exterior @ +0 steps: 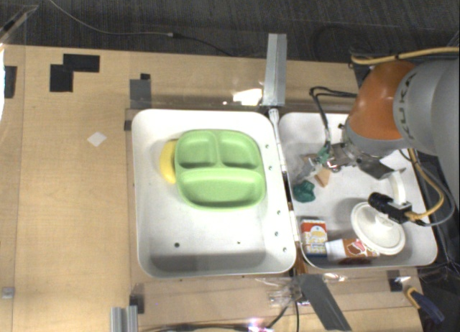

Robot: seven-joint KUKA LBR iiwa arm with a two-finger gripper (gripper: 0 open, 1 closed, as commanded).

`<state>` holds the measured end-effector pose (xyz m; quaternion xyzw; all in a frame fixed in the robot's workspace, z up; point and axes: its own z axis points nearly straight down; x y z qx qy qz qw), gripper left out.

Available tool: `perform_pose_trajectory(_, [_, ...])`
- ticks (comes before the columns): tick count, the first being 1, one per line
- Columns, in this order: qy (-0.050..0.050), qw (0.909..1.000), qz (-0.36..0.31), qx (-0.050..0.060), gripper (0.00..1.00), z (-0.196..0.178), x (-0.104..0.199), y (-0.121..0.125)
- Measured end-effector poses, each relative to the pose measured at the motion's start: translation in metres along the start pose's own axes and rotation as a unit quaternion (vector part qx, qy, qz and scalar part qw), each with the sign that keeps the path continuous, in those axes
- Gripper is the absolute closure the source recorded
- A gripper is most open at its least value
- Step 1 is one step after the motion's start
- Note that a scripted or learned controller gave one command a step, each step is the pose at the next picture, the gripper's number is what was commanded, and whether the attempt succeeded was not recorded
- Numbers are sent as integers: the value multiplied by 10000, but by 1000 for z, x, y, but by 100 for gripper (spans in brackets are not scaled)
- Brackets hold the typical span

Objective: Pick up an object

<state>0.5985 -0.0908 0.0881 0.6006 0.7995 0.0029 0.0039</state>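
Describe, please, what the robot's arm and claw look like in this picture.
The arm is grey and rounded, with a glossy orange band above the wrist. Black cables loop beside it. The claw is small, dark and metallic, its details too blurred to make out.

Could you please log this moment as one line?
arm: over right bin | gripper: above teal object | grasp: none seen | left bin: green tray

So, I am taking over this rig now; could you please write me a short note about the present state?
Hand: low in the right bin, near its upper left; nothing visibly held.
Right bin: dark green item, small red and white box, white round object.
Left bin: green divided plate lying over a yellow item.
Done: no object lifted yet.
Left: grasp one object and raise it.
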Motion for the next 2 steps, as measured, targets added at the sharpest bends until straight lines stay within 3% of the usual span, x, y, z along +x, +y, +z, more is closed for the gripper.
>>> perform_pose_trajectory(1, [-23, 10000, 5, -39, 100, -13, -2, 3])
perform_pose_trajectory(2, [4, 9998, 202, 18, 100, -98, 33, 48])
